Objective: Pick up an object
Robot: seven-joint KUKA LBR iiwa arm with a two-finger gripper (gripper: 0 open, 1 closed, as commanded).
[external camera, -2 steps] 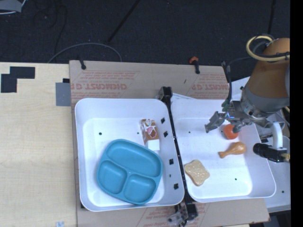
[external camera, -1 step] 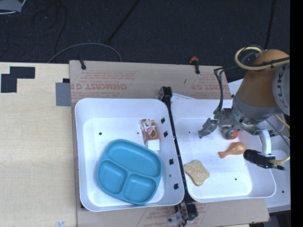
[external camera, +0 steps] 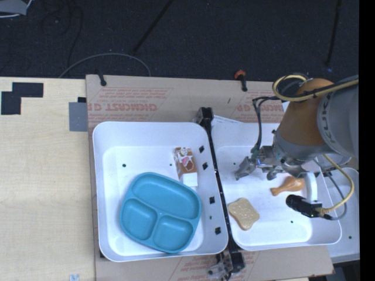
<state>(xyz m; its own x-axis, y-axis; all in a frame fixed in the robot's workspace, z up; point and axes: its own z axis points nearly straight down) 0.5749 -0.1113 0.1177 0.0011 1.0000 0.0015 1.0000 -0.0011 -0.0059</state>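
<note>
Closest to us, at the view's bottom, the blue plate [external camera: 159, 212] w/ three compartments lies flat in the left bin [external camera: 96, 157], covering most of its lower half. Just above the plate's upper right edge we see a small brown-and-white packet [external camera: 185, 160], near the wall btw. the two bins.

Across that wall, in the right bin [external camera: 275, 236], a tan slice of toast [external camera: 243, 213] lies flat in the lower left part, close to the dividing wall. An orange-tan drumstick [external camera: 287, 185] lies further right & a bit higher, approx. mid-bin, lengthwise across the view w/ a slight tilt.

Our grey arm [external camera: 304, 122] reaches in from the view's right, and its gripper [external camera: 253, 167] hangs over the right bin's upper left part, tip pointing toward the dividing wall. We can't tell whether the gripper is open or closed, since its metal parts overlap from this angle. We also can't tell whether it touches the bin floor.

As for candidates to pick: the drumstick lies just beside the gripper, on its lower right side in the view, outside the tip. The toast sits below the gripper in the view, clearly apart from it. Plate & packet are in the other bin, well apart from the gripper. Both bins rest on a cardboard sheet [external camera: 146, 101] on the pale bench [external camera: 41, 186].
</note>
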